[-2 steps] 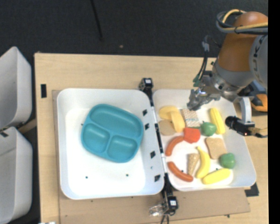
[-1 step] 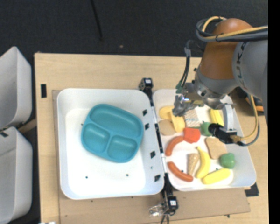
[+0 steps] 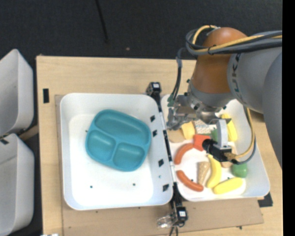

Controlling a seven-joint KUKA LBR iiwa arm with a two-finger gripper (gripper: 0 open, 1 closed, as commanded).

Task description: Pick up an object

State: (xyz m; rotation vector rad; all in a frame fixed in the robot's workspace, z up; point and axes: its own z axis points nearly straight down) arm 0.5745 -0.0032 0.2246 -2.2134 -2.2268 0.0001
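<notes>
The gripper [image 3: 189, 116] hangs low over the right bin [image 3: 258, 181], at the bin's upper-left part; whether the jaws are released or clenched cannot be told. Nothing is seen held. The nearest candidate, a pale yellow cheese-like block [image 3: 187, 130], sits just beside the gripper at about five o'clock. Farther toward five o'clock lie a curved orange sausage [image 3: 183, 153], a red sausage [image 3: 189, 181] and smooth plastic bananas [image 3: 215, 172]. The left bin [image 3: 69, 181] on the table [image 3: 88, 65] carries a glossy teal divided plate [image 3: 119, 139].
</notes>
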